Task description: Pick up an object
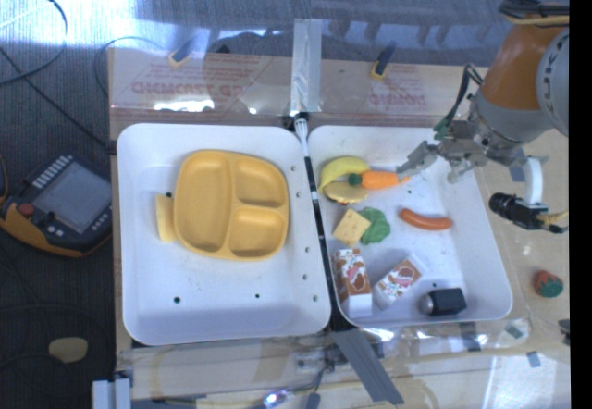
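A yellow divided tray (229, 204) is sitting in the white left bin (148, 305). An orange carrot (379, 180), yellow banana (338, 169), red-orange sausage (425, 221) and green leaf (376, 226) are showing in the white right bin (486, 278).

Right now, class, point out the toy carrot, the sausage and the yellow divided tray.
toy carrot (379, 180), camera view, middle of its orange body.
sausage (425, 221), camera view, middle of its length.
yellow divided tray (202, 199), camera view, floor of its large left compartment.

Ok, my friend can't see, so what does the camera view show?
A robot arm reaches in from the right, its tool over the right bin near a toy carrot. That bin also holds a banana, a sausage and small boxes. The left bin holds a yellow tray.
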`<state>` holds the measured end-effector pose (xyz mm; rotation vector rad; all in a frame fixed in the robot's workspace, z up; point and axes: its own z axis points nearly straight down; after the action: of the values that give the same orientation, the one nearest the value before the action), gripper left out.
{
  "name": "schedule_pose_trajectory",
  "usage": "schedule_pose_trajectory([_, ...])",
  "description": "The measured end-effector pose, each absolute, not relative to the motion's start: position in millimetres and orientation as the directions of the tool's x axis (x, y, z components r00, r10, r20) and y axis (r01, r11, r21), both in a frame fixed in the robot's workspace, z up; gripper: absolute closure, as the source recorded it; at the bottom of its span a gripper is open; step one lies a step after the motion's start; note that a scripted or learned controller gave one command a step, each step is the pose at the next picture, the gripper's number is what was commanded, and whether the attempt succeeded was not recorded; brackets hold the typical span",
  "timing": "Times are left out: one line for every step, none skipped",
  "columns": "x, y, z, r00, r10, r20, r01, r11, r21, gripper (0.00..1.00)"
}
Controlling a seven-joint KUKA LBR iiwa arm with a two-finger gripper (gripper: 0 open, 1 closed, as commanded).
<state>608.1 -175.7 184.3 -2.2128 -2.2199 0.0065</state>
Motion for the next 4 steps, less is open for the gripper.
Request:
schedule_pose_trajectory([602.4,-212.4,277.7,0.012,1.000,-0.003,1.000,-0.012,-0.001,0.00])
schedule_pose_trajectory([595.1,-177.1,104.8,-0.195,0.981,0.001,0.981,0.195,-0.002,0.00])
schedule_pose_trajectory([595.4,-176.8,113.6,-0.195,0.981,0.002,0.981,0.195,-0.001,1.00])
schedule_pose_trajectory([577.5,-222.9,92.0,-0.609,0.793,-0.012,0.793,0.609,0.010,1.00])
